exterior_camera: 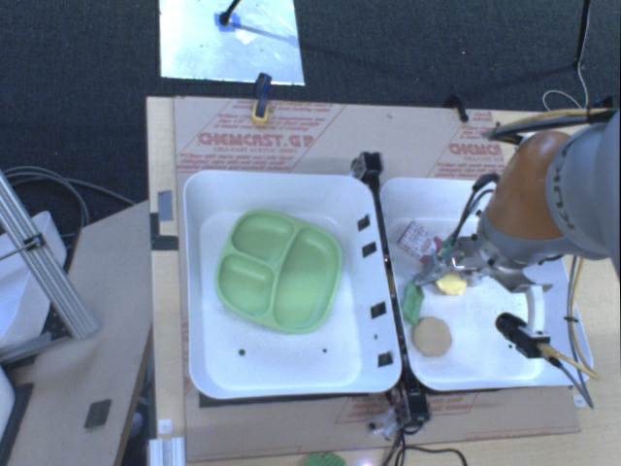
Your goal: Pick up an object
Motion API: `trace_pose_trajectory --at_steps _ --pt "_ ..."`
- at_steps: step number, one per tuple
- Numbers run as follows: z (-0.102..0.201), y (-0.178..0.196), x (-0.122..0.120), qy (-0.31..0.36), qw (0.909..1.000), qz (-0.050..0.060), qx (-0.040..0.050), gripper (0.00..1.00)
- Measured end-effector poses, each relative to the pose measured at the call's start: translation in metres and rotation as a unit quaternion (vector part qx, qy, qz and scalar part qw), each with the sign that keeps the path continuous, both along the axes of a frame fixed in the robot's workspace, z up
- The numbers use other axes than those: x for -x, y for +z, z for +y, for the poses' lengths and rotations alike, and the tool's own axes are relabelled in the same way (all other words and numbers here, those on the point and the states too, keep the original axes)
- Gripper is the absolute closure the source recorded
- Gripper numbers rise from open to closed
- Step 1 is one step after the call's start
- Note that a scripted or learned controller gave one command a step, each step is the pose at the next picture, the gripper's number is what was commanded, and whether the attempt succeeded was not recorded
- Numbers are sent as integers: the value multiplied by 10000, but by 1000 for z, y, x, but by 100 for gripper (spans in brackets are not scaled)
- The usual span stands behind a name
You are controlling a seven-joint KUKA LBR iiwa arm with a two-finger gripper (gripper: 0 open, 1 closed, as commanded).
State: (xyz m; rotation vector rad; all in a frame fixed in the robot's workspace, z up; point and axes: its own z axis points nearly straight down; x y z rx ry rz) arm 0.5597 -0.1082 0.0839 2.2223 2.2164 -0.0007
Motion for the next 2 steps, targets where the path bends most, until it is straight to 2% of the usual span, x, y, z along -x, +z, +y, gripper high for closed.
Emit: trace_pose_trajectory --at_steps 1,2 --pt "3 11 -1 19 10000 -7 -11 100" --pt "74 154 36 70 10000 -53 -26 100"
